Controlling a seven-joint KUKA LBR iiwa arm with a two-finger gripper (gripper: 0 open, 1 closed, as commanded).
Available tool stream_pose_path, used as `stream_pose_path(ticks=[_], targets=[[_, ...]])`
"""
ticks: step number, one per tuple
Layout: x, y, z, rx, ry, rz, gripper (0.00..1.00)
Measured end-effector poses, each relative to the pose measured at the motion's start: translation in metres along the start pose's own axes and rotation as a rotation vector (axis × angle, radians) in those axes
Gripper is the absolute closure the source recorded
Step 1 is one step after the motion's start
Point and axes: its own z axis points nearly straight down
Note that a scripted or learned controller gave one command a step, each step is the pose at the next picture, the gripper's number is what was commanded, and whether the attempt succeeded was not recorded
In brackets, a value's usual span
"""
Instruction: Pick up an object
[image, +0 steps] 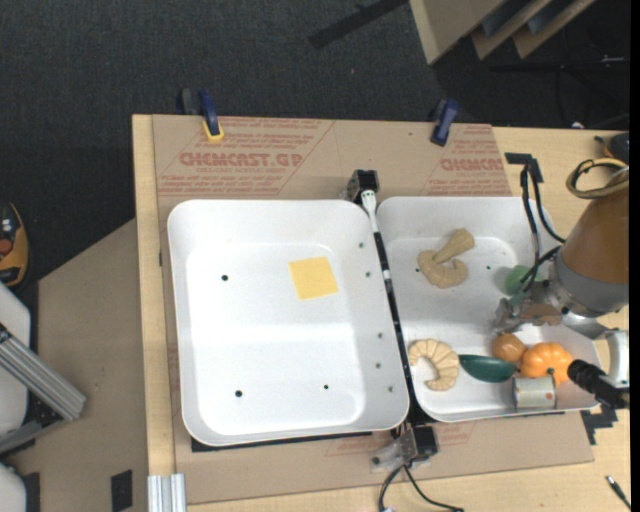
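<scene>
The right bin (400, 230) holds a tan mushroom-shaped piece (446, 260) near its middle. A pale curled croissant-like piece (435, 362) lies at its front left. Beside that lie a dark green leaf-shaped piece (487, 368), a small brownish-orange ball (508, 347), a bigger orange fruit (546, 360) and a grey block (535, 393). My gripper (517, 312) hangs low over the right side of this bin, just behind the orange pieces. A bright green item (517, 277) peeks out behind it, partly hidden by the wrist.
The left bin (200, 330) holds one flat yellow square (314, 277) in its back half. Black clamps (364, 184) sit between the bins at the back and front. The arm's grey-and-orange body (600, 250) covers the right bin's far right edge.
</scene>
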Motion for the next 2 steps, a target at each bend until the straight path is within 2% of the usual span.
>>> stream_pose_path(ticks=[1,2], targets=[[-0.001,-0.016,-0.06,-0.002,-0.001,0.0,1.0],[-0.003,-0.037,-0.1,-0.002,-0.001,0.001,1.0]])
